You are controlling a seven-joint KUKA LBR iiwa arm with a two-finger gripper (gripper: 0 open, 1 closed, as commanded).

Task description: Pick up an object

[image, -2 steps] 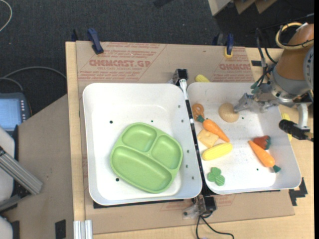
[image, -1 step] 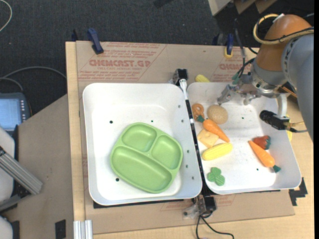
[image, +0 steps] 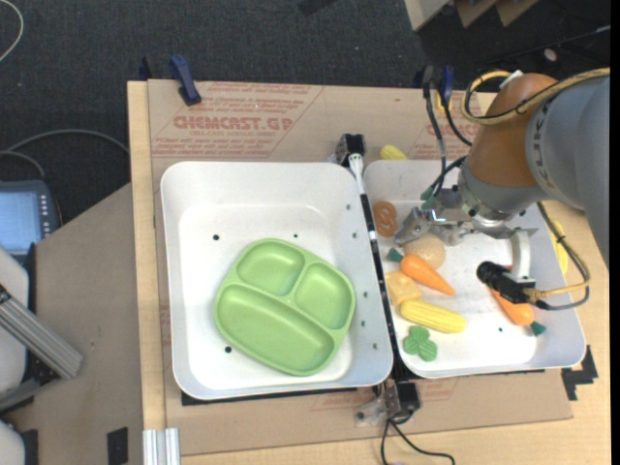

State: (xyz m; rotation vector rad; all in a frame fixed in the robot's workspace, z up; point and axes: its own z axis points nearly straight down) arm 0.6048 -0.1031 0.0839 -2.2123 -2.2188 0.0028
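Beneath the wrist, right bin [image: 557, 352]: toy food, assorted, loose on the white floor. Nearest the gripper [image: 438, 223] lies a carrot [image: 427, 272], orange cone with a green tuft at its thick end, pointing toward the bin's middle. Judged hollow moulded plastic: light, stiff, smooth and liable to skid or roll under a pinch. Best taken across the thick half, jaws square to its long axis, since the taper would squeeze out of a grip near the tip.

Touching the carrot's upper side: a pale rounded piece [image: 427, 253], cream-coloured, kind unclear. Just below: a corn cob [image: 433, 316], yellow, ribbed, lying crosswise; a better surface for purchase, in all likelihood. Beside it, a pale yellow-orange lump [image: 400, 287] against the dividing wall. Near the front wall: a small green leafy piece [image: 420, 342], flat, lobed. Near the back wall: a brown pretzel-like item [image: 386, 218]. At right: a second carrot [image: 516, 305], partly covered by a black fitting.

Gripper: metallic, hanging low over the bin's back half, apart from the carrot; whether its claw is spread or closed cannot be told, and nothing is seen held.

Left bin [image: 189, 187]: one green divided plate [image: 285, 304], three compartments, matte plastic.
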